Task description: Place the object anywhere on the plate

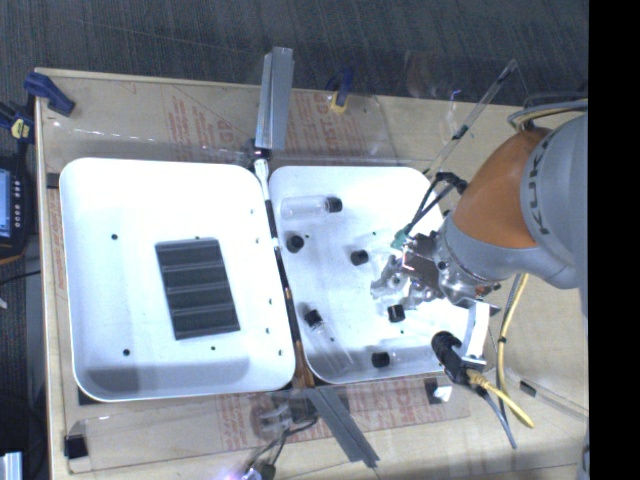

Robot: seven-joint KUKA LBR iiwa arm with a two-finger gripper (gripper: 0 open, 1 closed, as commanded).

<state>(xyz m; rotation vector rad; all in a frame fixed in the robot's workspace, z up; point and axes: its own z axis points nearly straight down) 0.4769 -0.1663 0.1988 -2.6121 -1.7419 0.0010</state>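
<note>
So the arm (520, 213) comes in from the right, orange band and all, and the hand (398, 286) is down inside the right bin (345, 183), over its right-hand half. Honestly can't tell if the hand is open or closed, it's a jumble of shiny metal and wires from this angle, so I'm leaving that alone.

The plate, as far as I can make out, is the dark ribbed slab (197, 287) sitting in the middle of the left bin (100, 188), slightly tilted, with nothing on top of it. That's well apart from the hand, a whole bin over.

Which object is "the" object is hard to say. There are several small dark pieces scattered in the right bin: one just below the hand (396, 313), basically touching or right under it, one to the upper left of the hand (359, 258), one near the left wall (294, 241), one lower left (312, 318) and one by the bottom edge (380, 360). There's also a clear tube-looking thing with a dark cap (312, 206) near the top wall. Nothing is visibly between the fingers.

Both bins sit side by side on the tabletop (150, 118), with a grey metal bar (272, 98) sticking up between them at the far edge.
</note>
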